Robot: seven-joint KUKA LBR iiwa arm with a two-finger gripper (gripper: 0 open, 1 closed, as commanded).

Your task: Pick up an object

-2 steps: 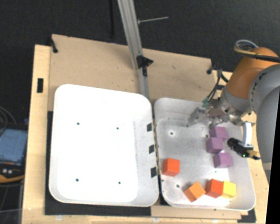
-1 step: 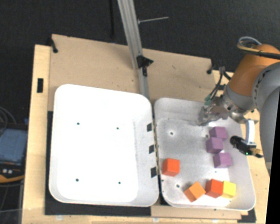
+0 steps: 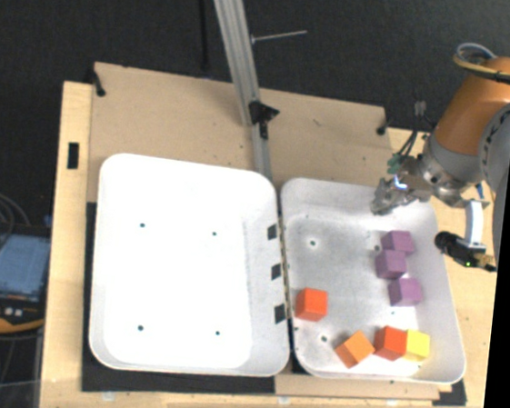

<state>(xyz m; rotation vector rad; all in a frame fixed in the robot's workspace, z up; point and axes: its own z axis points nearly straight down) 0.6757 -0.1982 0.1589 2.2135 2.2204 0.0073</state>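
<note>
Blocks are the candidates for the pick, and all of them lie in the right bin (image 3: pixel 446 293). Three purple blocks form a loose column in its right half: the upper purple block (image 3: pixel 400 242) and the middle purple block (image 3: pixel 390 262) touch or nearly touch, while the lower purple block (image 3: pixel 406 291) sits just below them. An orange block (image 3: pixel 313 303) stands alone near the bin's left wall. Along the near edge, a second orange block (image 3: pixel 356 348), a red-orange block (image 3: pixel 390 342) and a yellow block (image 3: pixel 417 344) are clustered, the last two touching.

The gripper (image 3: pixel 389 197) hangs over the far edge of the right bin, near the upper purple block but apart from it. No block is seen between its fingers; whether they are spread or closed cannot be told at this size.

The step in hand is judged to be the approach. The upper purple block is nearest, yet its neighbour crowds it, so a descent there would be best aligned so that the fingers straddle its free sides. The lone orange block is judged the cleaner target, with room on every side.

The arm (image 3: pixel 473 123) reaches in from the right, its orange band above the wrist, the wrist angled down and leftward toward the bin. The left bin (image 3: pixel 175 263) lies beside it, well apart from the gripper.
</note>
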